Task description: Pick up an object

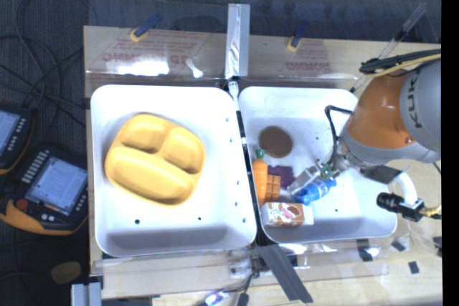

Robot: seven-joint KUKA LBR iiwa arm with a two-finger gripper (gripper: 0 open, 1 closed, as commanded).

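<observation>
In the right bin (pixel 373 226) lie a brown round disc (pixel 275 141), an orange carrot-like piece (pixel 260 180), a dark purple item (pixel 282 175), a small carton with a brown picture (pixel 286 214) and a blue and clear bottle-like item (pixel 315 190). The gripper (pixel 320 175) is low in this bin, directly over the blue item's upper end and touching or nearly touching it. The grey arm with its orange band (pixel 380 118) reaches in from the right. A large yellow bread-shaped object (pixel 154 158) lies in the left bin (pixel 115 233).
A raised divider (pixel 246 175) separates the two bins. Black cables and a black fitting (pixel 398 203) hang by the arm at the right bin's right edge. Handheld controllers (pixel 43 186) lie on the floor at the left.
</observation>
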